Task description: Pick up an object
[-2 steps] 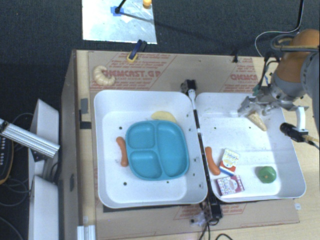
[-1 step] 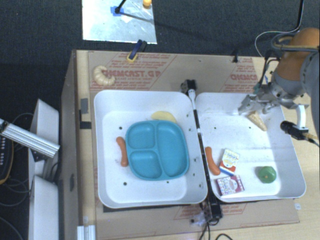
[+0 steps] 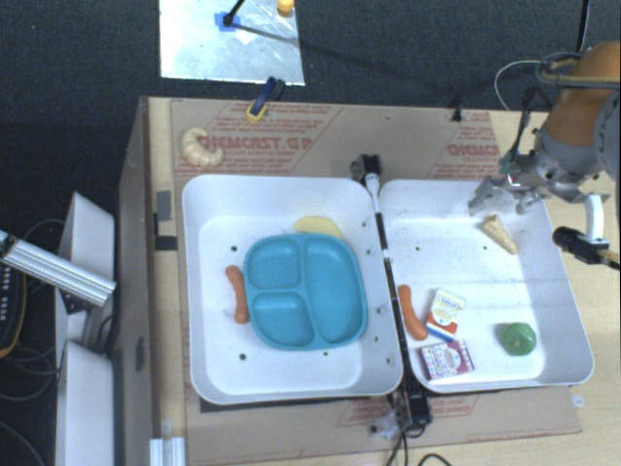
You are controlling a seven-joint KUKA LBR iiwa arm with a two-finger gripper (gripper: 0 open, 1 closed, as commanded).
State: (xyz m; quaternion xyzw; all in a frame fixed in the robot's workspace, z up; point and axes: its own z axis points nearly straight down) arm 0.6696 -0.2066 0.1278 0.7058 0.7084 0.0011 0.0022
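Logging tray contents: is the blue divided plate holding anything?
Empty. All compartments of the blue divided plate show bare blue; the sausage lies beside it in the left bin.

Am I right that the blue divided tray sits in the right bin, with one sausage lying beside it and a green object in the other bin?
Not quite. The camera view shows the blue divided tray in the left bin, not the right one. The rest holds: a sausage lies beside the tray, and the green object is in the other bin, the right bin.
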